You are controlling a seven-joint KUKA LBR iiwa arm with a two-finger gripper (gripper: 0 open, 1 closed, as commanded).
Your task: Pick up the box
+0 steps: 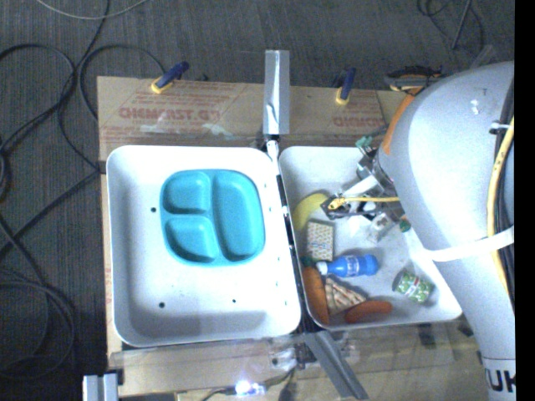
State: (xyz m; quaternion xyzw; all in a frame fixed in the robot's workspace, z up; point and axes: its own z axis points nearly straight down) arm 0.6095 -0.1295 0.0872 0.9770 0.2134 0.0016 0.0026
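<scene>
Cardboard bench (pixel 167 111), faint red print unreadable; pincer (pixel 347 205) above box (pixel 319 240), jaw state unclear.

light: even, moderately bright overhead; glare: mild sheen on the large grey rounded robot arm (pixel 456 165); shadow: soft along the near inner wall of the left shallow white plastic bin (pixel 125 249); focus: slightly soft, grainy; floor: dim

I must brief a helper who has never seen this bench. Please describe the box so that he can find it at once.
Look in the right bin, the one crowded with items. Near its left wall, below the yellow object and above the blue bottle, lies the box. It is the one flat rectangular thing there, with a speckled, patterned face.
</scene>
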